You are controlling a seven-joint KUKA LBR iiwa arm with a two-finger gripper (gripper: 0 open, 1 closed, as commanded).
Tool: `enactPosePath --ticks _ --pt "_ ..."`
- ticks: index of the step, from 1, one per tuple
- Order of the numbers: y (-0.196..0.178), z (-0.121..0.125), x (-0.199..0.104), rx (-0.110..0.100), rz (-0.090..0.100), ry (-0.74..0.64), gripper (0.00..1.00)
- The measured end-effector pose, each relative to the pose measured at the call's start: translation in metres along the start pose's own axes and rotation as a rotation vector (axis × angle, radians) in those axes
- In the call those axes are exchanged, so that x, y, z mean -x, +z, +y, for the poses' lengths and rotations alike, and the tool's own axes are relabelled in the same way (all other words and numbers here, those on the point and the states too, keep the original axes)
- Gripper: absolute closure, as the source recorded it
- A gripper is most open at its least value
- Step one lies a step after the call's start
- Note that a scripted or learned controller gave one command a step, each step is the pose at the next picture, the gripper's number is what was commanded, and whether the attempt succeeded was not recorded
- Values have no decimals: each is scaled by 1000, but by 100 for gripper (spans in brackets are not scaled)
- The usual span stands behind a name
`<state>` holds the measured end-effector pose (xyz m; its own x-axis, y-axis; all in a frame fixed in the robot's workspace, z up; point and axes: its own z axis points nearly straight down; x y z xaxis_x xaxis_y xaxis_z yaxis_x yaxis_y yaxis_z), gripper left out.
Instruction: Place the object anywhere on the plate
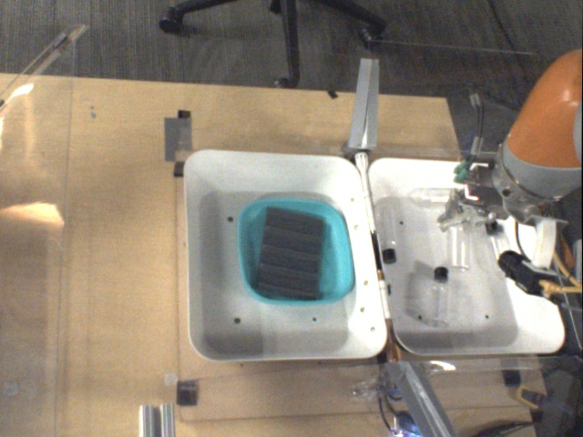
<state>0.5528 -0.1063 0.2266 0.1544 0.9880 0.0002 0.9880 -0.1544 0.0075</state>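
A teal plate rests in the middle of the left white bin. A dark grey ribbed block lies flat on the plate, inside its rim. My gripper hangs over the right white bin, well to the right of the plate and apart from the block. Above the gripper, the grey wrist and orange band come in from the right edge. Nothing dark is visible at the gripper's tip.
A raised divider separates the two bins. Small black marks dot the right bin's floor. A metal bracket stands behind the bins. Wooden bench surface spreads to the left, and cables trail at the right.
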Motion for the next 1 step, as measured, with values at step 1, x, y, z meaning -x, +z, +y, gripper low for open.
enactPosePath --ticks 1 --pt "20 -23 -95 -1 1 -154 100"
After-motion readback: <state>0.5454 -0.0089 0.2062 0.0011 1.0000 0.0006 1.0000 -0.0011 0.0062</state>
